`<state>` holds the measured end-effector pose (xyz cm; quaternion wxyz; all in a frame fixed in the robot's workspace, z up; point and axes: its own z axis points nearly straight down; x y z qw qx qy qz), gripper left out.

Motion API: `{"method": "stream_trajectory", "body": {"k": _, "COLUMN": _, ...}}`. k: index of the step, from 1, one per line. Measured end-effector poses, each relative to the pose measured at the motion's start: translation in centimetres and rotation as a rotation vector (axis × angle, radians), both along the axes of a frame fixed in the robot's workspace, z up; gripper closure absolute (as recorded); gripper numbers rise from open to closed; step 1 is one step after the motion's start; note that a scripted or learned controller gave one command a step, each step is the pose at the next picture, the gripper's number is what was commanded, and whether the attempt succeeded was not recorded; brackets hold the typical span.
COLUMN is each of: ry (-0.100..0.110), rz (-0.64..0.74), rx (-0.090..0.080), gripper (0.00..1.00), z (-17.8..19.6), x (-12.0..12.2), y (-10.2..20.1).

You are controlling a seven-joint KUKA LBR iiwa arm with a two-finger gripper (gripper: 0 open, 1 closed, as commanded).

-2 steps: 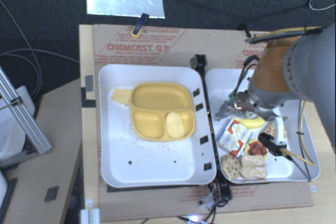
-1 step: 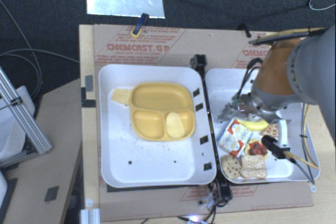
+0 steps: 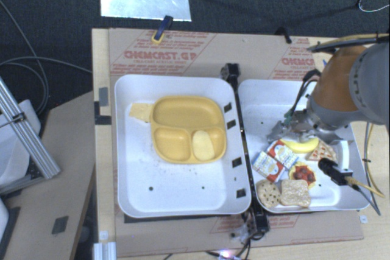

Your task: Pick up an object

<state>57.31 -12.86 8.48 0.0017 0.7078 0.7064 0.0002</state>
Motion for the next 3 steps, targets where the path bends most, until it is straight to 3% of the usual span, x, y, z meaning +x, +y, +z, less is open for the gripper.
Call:
{"method": "stream_trajectory", "body": {"k": 1, "ry": -0.013, "rz": 0.005, "rx": -0.005, "gripper": 0.00, "z": 3.6, "x": 10.0, "y": -6.8}}
{"method": "stream_trajectory", "body": {"k": 2, "ry": 0.008, "rz": 0.009, "rx": 0.006, "gripper": 0.00, "z": -0.3, "x": 4.4, "y": -0.2}}
{"method": "stream_trajectory", "body": {"k": 3, "ry": 0.005, "rz": 0.004, "rx": 0.004, "gripper": 0.00, "z": -0.1, "x": -1.0, "y": 2.5}}
